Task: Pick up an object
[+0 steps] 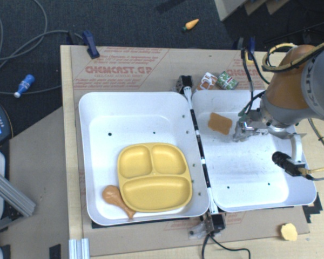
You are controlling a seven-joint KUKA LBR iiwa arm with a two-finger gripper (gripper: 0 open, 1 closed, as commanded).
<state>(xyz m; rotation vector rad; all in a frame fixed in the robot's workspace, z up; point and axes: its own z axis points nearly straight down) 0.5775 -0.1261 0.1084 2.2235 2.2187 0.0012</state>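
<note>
Brown block (220,123) in right bin (248,196), upper-centre-right of frame; gripper (243,129) just right of it, near; grip state: cannot tell.

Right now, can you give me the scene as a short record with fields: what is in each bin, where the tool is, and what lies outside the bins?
left bin: yellow divided plate; a tan spoon-shaped toy beside the plate's lower-left corner
right bin: brown block near the upper-left corner
tool: low in the right bin, just right of the brown block; grip state unclear
arm: enters from the right
bench outside the bins: small yellow piece at lower right; small packets above the right bin
floor: orange piece, blue bottle
</note>
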